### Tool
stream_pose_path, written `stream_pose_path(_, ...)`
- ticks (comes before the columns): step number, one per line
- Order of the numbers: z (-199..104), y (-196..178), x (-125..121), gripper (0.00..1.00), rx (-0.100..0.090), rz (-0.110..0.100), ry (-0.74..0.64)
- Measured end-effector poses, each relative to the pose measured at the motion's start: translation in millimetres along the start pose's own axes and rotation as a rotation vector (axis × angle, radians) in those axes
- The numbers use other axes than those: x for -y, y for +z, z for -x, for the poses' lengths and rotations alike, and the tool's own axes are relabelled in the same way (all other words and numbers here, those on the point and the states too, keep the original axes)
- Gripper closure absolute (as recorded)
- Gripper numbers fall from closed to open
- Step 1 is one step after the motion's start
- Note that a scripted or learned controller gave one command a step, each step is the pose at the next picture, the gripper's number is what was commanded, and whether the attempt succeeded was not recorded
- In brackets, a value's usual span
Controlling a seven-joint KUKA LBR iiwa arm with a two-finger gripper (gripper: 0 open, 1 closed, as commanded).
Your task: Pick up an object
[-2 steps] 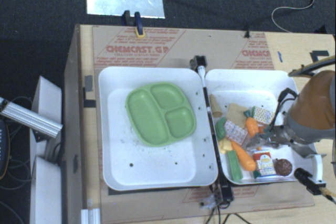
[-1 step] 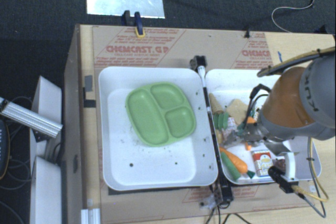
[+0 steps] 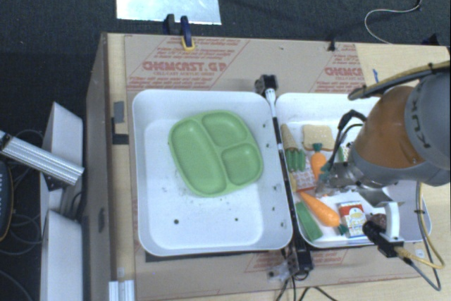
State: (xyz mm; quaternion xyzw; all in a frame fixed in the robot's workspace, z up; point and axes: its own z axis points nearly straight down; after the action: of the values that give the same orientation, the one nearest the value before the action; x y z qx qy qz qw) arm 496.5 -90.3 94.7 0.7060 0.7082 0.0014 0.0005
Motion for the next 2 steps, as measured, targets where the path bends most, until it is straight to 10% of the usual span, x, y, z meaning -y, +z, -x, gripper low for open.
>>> stream_pose_path(1,0,0,0,0.00,0.000,0.000,0.000)
stream_pose_path(2,0,-10,-1,1.00,0.000,0.002,-0.001)
